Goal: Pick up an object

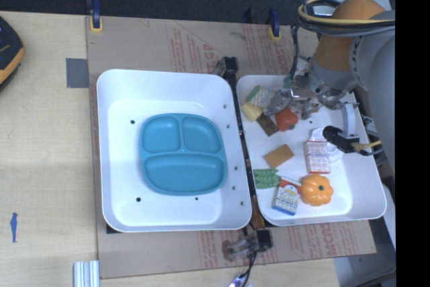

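Right bin point(366, 201): arm point(349, 44) perhaps hides toys.

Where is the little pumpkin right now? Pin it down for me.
The pumpkin sits in the right bin, near its front edge, beside a small carton and just below a red-and-white packet.

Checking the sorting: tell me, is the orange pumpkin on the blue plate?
No, the orange pumpkin lies in the right bin.
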